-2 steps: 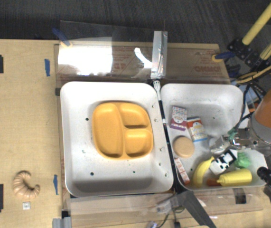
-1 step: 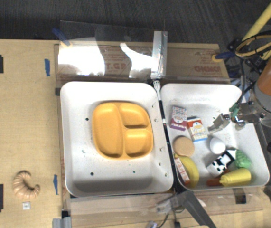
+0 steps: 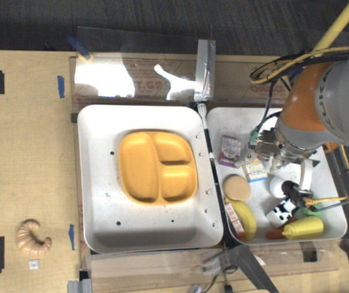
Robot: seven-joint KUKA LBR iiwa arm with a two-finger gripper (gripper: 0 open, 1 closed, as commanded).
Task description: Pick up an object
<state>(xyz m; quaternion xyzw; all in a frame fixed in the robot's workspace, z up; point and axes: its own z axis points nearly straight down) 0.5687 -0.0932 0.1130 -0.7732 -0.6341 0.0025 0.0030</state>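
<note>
- Where the bench (image 3: 27,163) meets its near left corner, a coiled tan object (image 3: 33,237) lies on bare pale board, with a small white tag just beside it and black corner marks near.
- Blue tape strips sit on the board along the left bin's left side.
- Left bin (image 3: 95,224): shallow, white, with small dark holes in the floor. A yellow divided plate (image 3: 159,166) lies flat at its middle.
- Right bin (image 3: 339,224), touching the left one, holds the loose things for picking.
- Along its near wall lie a banana (image 3: 244,215), a black-and-white patterned item (image 3: 281,211) and a yellow bottle-like item (image 3: 302,226) on its side.
- Further in: a round tan disc (image 3: 237,188) touching the banana's far end, a white-and-blue carton (image 3: 255,170), and a purple packet (image 3: 230,148) near the left wall.
- Gripper (image 3: 290,179) hangs low over the right bin's middle, above the patterned item. Nothing is seen clamped in it; whether it is parted or closed, cannot tell.
- Grey arm with orange band (image 3: 302,108) enters over the bin's far right corner, trailing cables.
- Far edge: a clear sheet (image 3: 131,72) with bright glare and an upright metal bracket (image 3: 205,72).
- Beyond the bench lies dark carpet (image 3: 162,5); a yellow pole (image 3: 345,14) slants across the far right.
</note>
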